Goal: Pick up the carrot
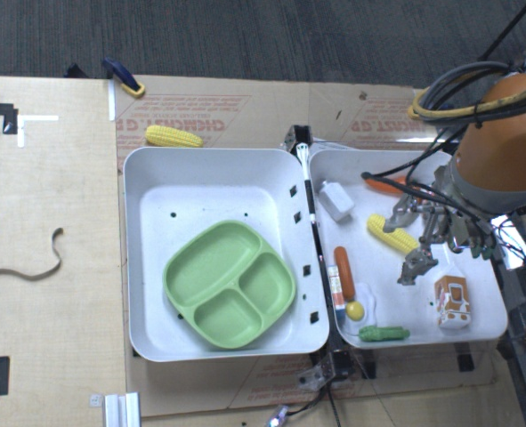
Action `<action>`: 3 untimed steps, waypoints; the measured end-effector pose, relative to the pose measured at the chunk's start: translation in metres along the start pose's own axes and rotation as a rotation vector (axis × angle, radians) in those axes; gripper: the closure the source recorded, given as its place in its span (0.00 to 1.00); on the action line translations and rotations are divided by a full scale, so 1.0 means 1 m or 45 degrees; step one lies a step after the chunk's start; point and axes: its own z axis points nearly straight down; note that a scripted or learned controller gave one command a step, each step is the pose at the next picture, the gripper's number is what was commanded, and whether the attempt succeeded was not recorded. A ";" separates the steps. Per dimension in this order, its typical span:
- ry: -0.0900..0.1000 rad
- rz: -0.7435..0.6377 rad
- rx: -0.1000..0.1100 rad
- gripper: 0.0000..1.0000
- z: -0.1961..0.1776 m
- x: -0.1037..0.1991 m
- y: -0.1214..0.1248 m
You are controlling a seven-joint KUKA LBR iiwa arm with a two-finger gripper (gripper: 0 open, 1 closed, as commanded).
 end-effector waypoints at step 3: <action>-0.004 0.157 0.001 0.00 0.092 -0.104 -0.001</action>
